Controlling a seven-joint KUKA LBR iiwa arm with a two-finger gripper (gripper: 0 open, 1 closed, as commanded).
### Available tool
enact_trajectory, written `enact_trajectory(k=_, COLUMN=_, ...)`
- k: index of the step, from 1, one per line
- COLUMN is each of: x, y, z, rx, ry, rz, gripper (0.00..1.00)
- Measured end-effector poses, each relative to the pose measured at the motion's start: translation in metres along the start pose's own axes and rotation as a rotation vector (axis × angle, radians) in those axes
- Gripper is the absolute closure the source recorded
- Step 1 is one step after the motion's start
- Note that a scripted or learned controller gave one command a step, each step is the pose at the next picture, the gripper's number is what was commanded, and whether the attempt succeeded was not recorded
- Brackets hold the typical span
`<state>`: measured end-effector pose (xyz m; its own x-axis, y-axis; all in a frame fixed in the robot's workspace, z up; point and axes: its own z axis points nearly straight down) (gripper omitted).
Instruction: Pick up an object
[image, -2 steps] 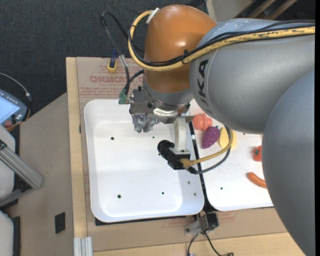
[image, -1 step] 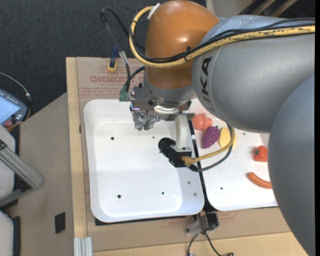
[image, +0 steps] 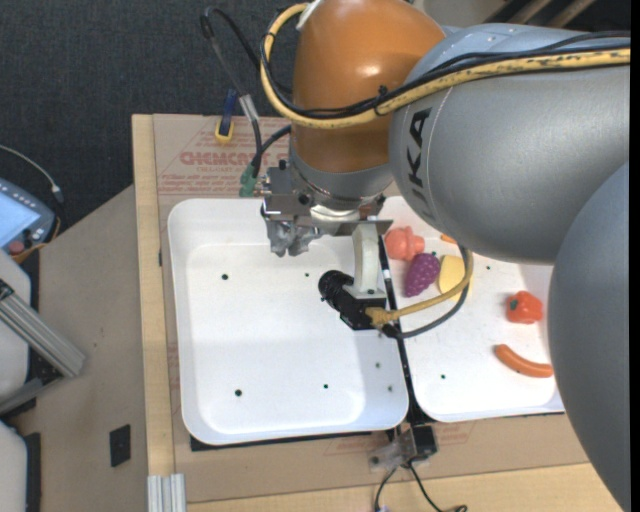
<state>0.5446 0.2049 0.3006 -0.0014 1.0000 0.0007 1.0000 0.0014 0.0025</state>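
The gripper (image: 291, 240) hangs over the far part of the left bin (image: 200, 300), close to its back wall. I cannot tell whether it is spread or pressed together, because the wrist hides it from above; nothing is seen pinched in it.

The grey arm (image: 520, 140) is the largest thing here. It comes in from the right and covers much of the right bin (image: 480, 400), and its orange band (image: 345, 80) sits just above the wrist. A yellow and black cable (image: 430, 310) loops down from the arm over the wall between the two bins.

The bench (image: 160, 300) under both bins is brown cardboard with red printing at the far side.

The objects to pick lie in the right bin, well apart from the gripper: an orange sausage-shaped piece (image: 522, 361) near the front, a purple grape bunch (image: 422, 272) near the dividing wall, a pink toy (image: 404, 243) just behind the grapes, a yellow piece (image: 452, 271) beside them, and a small red-orange pepper (image: 523, 308) further right.
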Motion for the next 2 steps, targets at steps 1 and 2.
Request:
enact_trajectory(k=1, x=0.0005, y=0.0003, z=-0.01, rx=-0.002, ry=0.0, rz=-0.001, gripper=1.0)
enact_trajectory(k=2, x=0.0011, y=0.0005, z=-0.02, rx=-0.003, ry=0.0, rz=-0.002, gripper=1.0)
